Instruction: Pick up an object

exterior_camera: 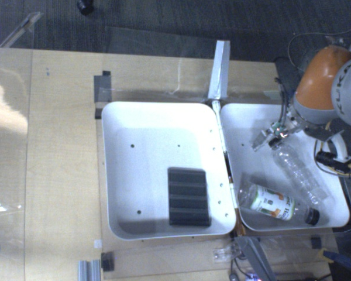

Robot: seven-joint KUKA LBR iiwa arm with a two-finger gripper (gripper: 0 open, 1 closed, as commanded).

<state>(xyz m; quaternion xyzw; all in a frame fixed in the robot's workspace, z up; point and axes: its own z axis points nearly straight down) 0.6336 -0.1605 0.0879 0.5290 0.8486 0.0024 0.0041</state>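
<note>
Pincer (268, 138) hovering in the right bin (245, 119), spread impossible to tell. Clear plastic bottle (298, 171) lying just beside; labelled bottle (275, 202) resting near the front wall. Advisable: descending squarely over the clear bottle's middle, closing across its width.

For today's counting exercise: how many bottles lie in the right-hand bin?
2. A clear plastic bottle lies slantwise mid-bin, below the gripper. A labelled bottle with a dark cap lies along the near wall. The arm may hide more.
</note>
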